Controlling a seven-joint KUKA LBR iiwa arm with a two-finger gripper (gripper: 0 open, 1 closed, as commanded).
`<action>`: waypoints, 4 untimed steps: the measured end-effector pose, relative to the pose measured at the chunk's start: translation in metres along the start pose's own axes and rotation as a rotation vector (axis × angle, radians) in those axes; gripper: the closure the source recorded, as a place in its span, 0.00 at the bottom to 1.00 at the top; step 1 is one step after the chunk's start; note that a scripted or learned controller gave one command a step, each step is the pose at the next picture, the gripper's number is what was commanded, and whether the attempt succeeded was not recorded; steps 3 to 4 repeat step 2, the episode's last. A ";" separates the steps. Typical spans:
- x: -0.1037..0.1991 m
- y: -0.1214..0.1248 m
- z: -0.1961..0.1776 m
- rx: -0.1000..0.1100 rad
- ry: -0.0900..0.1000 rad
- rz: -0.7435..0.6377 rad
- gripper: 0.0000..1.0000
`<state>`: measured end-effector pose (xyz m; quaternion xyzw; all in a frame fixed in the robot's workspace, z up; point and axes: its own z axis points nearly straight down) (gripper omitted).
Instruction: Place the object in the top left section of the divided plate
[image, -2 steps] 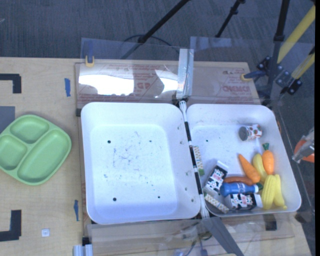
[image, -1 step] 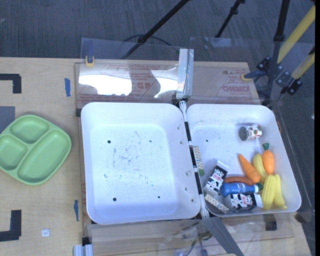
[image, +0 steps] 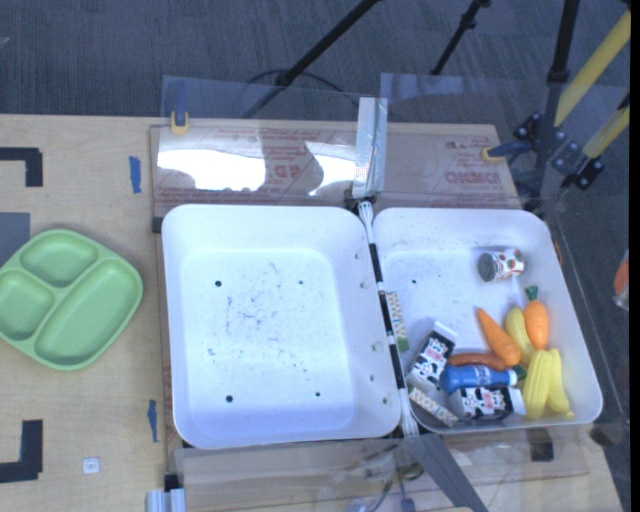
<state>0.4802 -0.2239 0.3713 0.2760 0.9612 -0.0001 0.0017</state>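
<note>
A light green divided plate (image: 112, 290) lies on the wooden bench at the far left, outside the bins. Its top left section (image: 60, 258) is a small oval compartment. Beside it are another small compartment on the left and one long one on the right. The toy items lie in the right bin (image: 440, 240): a small can (image: 500, 265), two orange carrots (image: 497, 336), a yellow corn cob (image: 545, 382), a blue bottle (image: 478, 378) and two cow-patterned cartons (image: 432, 360). A sliver of orange and grey at the right edge (image: 622, 275) may be the arm.
The left bin (image: 265, 225) sits between the plate and the right bin. Clear plastic walls stand behind both bins. Black tape marks and blue tape bits dot the bench around the plate. Tripod legs and a yellow bar stand beyond the bench.
</note>
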 end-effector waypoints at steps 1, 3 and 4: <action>-0.001 0.000 -0.064 0.000 -0.007 -0.467 1.00; -0.002 0.001 -0.076 0.000 -0.017 -0.465 1.00; -0.002 0.001 -0.076 0.000 -0.017 -0.465 1.00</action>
